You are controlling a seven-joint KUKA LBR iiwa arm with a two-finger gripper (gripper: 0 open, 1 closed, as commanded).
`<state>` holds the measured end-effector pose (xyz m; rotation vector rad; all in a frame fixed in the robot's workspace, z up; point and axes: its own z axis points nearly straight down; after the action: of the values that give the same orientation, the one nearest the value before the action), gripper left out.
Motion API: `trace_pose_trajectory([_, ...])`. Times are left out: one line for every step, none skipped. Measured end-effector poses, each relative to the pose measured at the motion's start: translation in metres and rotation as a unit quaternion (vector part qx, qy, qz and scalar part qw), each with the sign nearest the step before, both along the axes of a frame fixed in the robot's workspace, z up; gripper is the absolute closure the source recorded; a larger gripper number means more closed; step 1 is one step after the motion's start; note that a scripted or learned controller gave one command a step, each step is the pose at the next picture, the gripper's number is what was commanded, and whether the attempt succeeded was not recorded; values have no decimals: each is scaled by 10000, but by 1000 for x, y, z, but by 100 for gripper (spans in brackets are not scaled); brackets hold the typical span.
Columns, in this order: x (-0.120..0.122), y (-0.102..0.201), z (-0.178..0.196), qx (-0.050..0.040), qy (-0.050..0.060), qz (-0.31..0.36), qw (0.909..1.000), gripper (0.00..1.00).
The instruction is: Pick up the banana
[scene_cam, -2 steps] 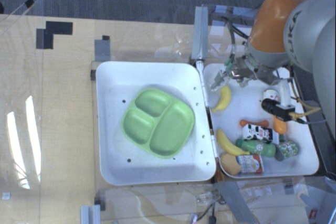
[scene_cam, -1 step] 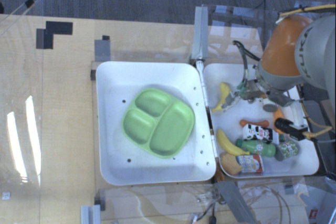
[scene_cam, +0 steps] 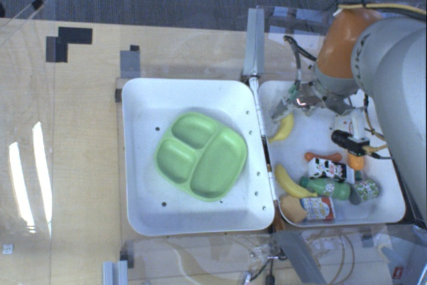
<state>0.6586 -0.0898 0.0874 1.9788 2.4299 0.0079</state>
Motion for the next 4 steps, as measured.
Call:
trace_pose_trajectory([-15, 64, 100, 11, 4, -947, 9955, 0])
trace_pose_trajectory([-27, -8, 46, 6, 22, -850, 9964, 0])
trace_pose_trajectory([-5, -12, 0, 3, 5, -920, 9958, 0])
trace_pose_trajectory([-2, -9, 14, 7, -39, -885, 9961, 100])
